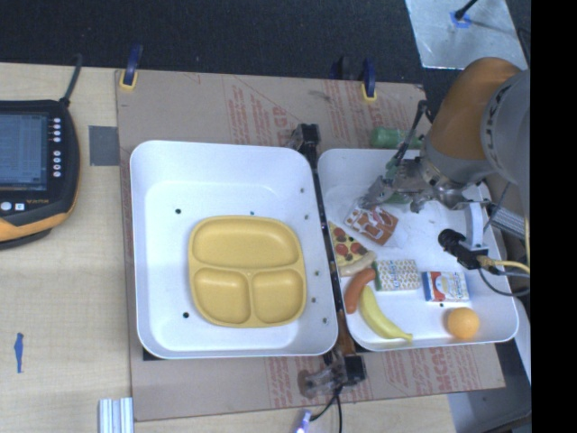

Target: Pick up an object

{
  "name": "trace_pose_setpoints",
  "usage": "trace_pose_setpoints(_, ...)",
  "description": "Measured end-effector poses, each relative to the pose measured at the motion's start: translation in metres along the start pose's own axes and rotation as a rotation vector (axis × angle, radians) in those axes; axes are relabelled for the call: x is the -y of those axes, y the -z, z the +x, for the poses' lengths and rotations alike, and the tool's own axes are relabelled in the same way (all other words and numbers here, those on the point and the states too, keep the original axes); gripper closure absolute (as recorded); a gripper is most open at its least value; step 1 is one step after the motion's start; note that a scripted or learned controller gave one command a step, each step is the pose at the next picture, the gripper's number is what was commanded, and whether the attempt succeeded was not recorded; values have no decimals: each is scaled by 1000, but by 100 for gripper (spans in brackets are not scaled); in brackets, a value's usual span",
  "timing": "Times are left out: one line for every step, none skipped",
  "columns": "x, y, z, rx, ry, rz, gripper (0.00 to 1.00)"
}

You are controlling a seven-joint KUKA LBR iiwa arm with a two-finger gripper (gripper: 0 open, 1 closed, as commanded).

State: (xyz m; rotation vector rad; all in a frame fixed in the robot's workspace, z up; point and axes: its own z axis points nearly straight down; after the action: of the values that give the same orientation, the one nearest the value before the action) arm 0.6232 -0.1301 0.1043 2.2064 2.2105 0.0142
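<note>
Nearest in the right bin, an orange sits at the near right corner, with a banana to its left, curved along the near wall. Just beyond the banana, a red sausage lies tilted close to the bin's left wall. To its right, a small patterned box and a blue and white carton lie side by side, near each other. A pizza slice rests against the left wall, just beyond the sausage.

In the left bin, a yellow tray with three compartments lies flat near the middle.

Farther back in the right bin, a red packet lies tilted. The gripper hangs just beyond it, low over the bin; whether it touches the packet is unclear, and I cannot tell whether it is released or clenched. The arm reaches in from the right.

On the counter at far left sits a pendant with a screen.
</note>
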Motion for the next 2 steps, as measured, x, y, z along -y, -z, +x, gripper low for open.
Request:
trace_pose_setpoints(-33, -13, -19, -7, 2, 21, 0)
trace_pose_setpoints(-33, -13, -55, -7, 0, 20, 0)
